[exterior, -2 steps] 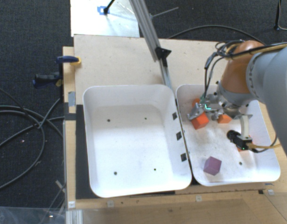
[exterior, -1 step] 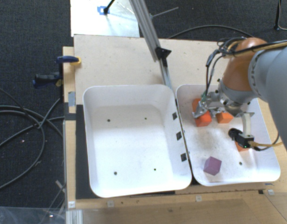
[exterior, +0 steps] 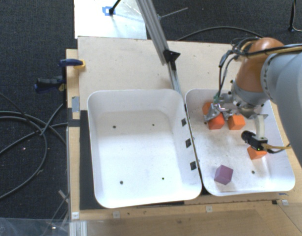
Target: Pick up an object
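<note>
The end effector [exterior: 223, 110] hangs low over the far end of the right bin [exterior: 286, 185], close to the rim this bin shares with the left bin [exterior: 136, 146]. Whether it is released or clenched cannot be told from this slant, and no object is visibly grasped.

Three orange pieces crowd it. The far orange block [exterior: 207, 107] lies just beside the shared rim, the middle orange block [exterior: 215, 122] sits right against the end effector's near side, and the third orange block [exterior: 235, 122] lies just beside that one. A fourth orange block [exterior: 257, 154] lies apart, near the bin's right wall. The purple cube [exterior: 223, 174] rests alone near the front rim. A stretch of bare white floor separates it from the orange cluster, giving open room on every side but the front.

Both bins sit on the pale surface [exterior: 121, 63], their inner rims touching.
</note>
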Tool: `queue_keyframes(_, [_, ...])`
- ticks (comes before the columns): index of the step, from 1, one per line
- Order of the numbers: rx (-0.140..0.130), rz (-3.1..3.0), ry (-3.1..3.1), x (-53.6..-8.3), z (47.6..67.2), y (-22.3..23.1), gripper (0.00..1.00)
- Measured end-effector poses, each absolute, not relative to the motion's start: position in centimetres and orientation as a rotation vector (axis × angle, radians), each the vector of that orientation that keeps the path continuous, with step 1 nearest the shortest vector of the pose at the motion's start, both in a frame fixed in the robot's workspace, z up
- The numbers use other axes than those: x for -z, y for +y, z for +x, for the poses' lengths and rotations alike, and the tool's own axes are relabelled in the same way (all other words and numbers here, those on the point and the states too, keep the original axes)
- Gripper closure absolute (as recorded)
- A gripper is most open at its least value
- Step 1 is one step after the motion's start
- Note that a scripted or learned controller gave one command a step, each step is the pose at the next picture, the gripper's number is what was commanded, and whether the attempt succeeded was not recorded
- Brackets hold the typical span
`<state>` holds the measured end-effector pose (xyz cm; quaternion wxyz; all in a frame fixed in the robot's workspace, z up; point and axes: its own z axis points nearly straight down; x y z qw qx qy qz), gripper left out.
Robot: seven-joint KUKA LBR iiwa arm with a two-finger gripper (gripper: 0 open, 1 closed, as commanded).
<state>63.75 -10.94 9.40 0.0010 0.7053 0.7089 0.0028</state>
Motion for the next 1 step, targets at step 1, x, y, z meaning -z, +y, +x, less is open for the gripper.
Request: queue_keyframes(1, [-0.015,2.203,2.229,-19.60,67.87,-3.93,1.00])
